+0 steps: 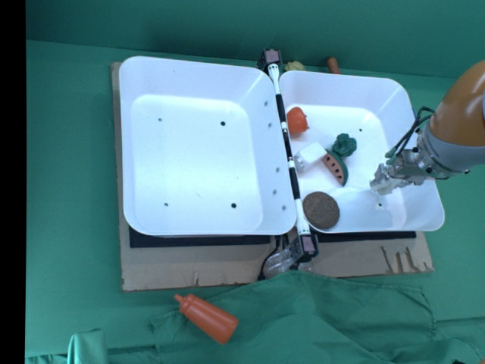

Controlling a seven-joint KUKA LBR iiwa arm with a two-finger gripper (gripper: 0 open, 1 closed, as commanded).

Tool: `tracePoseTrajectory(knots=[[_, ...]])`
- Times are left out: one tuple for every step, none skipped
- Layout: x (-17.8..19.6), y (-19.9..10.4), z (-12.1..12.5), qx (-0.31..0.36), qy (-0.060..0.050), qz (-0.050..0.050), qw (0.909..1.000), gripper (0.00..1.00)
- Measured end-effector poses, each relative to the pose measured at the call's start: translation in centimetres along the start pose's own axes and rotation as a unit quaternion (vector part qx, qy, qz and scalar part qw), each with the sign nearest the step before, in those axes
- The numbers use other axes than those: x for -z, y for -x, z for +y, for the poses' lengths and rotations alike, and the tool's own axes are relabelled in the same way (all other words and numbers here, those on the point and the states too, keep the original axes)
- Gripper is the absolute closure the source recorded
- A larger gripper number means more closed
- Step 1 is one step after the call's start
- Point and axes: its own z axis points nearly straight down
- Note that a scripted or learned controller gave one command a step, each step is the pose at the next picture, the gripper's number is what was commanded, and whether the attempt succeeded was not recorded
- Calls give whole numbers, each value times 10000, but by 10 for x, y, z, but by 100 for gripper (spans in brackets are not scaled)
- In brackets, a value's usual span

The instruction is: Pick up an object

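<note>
On the green surface (68,165), an orange bottle (207,318) lies on its side at the lower left, just beside a rumpled green cloth (326,324). Above it a cardboard sheet (189,275) carries 2 white bins set side by side. The left bin (136,74) has small dark dots on its floor. The right bin (386,89) holds 5 things, all in its left half: an orange-red piece (296,120) near the divider, a small white block (311,156) below it, a watermelon-slice toy (335,168) touching the block's right side, a green leafy toy (344,144) just above the slice, and a round brown disc (321,210) near the bin's front left corner. Behind the right bin, 2 small items rest on the surface: a pale one (294,66) and an orange one (333,65). The tool (380,185) hangs over the right part of the right bin, apart from the toys; I cannot tell how its jaws stand, and nothing shows between them.
</note>
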Motion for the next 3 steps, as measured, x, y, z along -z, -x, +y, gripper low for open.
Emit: tracePoseTrajectory(knots=[[-1,0,0,-1,-8,4,10000,0],[12,1,1,-18,23,-13,10000,100],[97,1,-26,24,-53,28,10000,100]])
